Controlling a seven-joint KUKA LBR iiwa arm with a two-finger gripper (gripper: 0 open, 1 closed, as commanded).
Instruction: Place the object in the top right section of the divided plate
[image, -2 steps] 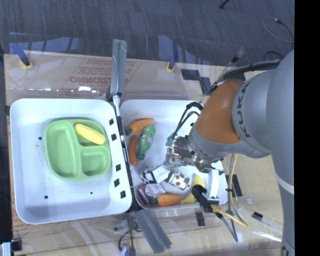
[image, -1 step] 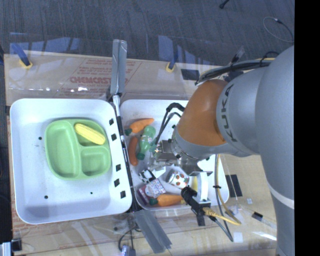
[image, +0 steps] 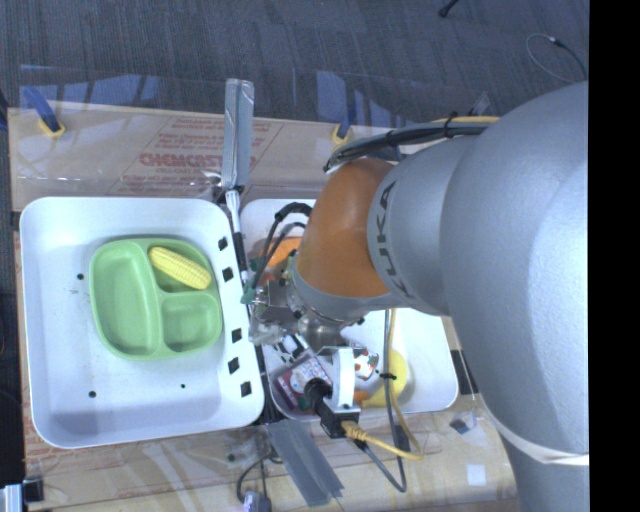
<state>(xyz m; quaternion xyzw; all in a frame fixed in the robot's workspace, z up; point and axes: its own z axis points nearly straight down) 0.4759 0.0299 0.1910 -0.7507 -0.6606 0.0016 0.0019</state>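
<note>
Yellow corn cob (image: 180, 266) already lies in the green divided plate's (image: 125, 300) top right section, well left of the gripper (image: 300, 345), whose grip I cannot tell; placing looks done, arm withdrawal next.

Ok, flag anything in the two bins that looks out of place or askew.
Nothing stands out. The green divided plate sits flat in the left bin, with the corn cob lying inside its top right section. The arm hangs over the right bin, hiding most of it; a yellow object peeks out there.
</note>
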